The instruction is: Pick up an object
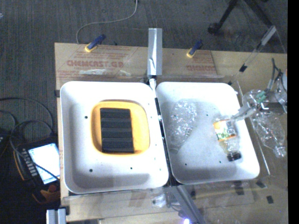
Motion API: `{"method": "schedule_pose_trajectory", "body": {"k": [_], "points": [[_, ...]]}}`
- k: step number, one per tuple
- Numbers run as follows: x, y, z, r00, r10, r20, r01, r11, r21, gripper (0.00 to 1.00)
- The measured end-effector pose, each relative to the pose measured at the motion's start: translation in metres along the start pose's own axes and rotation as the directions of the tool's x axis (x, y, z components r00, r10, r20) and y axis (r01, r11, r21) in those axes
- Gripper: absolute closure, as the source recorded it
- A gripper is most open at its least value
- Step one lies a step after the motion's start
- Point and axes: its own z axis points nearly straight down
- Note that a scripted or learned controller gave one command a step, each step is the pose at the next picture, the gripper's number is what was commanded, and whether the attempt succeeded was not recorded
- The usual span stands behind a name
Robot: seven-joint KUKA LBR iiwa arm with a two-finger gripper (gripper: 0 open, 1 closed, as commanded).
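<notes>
Readable text: red print on the clear sheet (96, 64) at the 12 o'clock side of the left bin (70, 125), looks like "CHEMCAST", rest too soft to read. The same red print repeats behind the right bin (205, 169), illegible there.

The small bottle (227, 138) has an orange-and-green label, its writing too small to make out. It lies on its side at about 3 o'clock in the right bin, black cap (234, 157) pointing to 6 o'clock.

My gripper (239, 114) sits at roughly 1 o'clock from the bottle, tip just at its upper end — touching or just above, can't tell. Released or clenched, can't tell either.

Crumpled clear plastic (183, 119) is at 9 o'clock in the same bin, well apart from the bottle. Left bin holds a yellow tray (142, 125) with a black ribbed block (117, 129) in it.
</notes>
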Motion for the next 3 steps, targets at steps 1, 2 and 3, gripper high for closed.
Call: {"method": "schedule_pose_trajectory", "body": {"k": [1, 2, 3], "points": [[0.047, 0.03, 0.025, 0.875, -0.484, 0.001, 0.484, 0.875, -0.002, 0.0], [0.019, 0.066, 0.084, 0.849, -0.529, 0.002, 0.529, 0.849, 0.0, 0.0], [0.019, 0.066, 0.084, 0.849, -0.529, 0.002, 0.529, 0.849, -0.001, 0.0]]}}
